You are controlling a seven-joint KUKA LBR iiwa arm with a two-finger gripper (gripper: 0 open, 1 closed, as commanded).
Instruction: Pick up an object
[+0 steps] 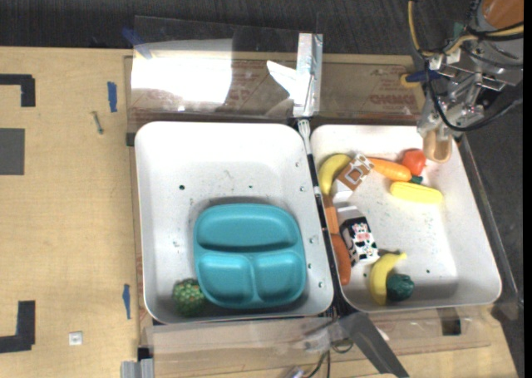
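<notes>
My gripper (438, 145), whose grip I cannot tell, hangs at the right bin's (465, 281) far rim; crowded toys there, tomato (413, 160) and corn (416, 193), could slip or jam.

Arm (499, 2) cut off by top and right edges. Pincer (437, 142) tips too blurred to read. Red item (413, 160) partly hidden behind the pincer. Green ball (189, 296) tucked partly under teal tray (249, 253). Orange strip (337, 243) half hidden along the bin divider.

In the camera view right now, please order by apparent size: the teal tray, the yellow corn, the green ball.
1. teal tray, clearly largest.
2. yellow corn.
3. green ball, though its apparent size is close to the corn's, so this order is unsure.
</notes>
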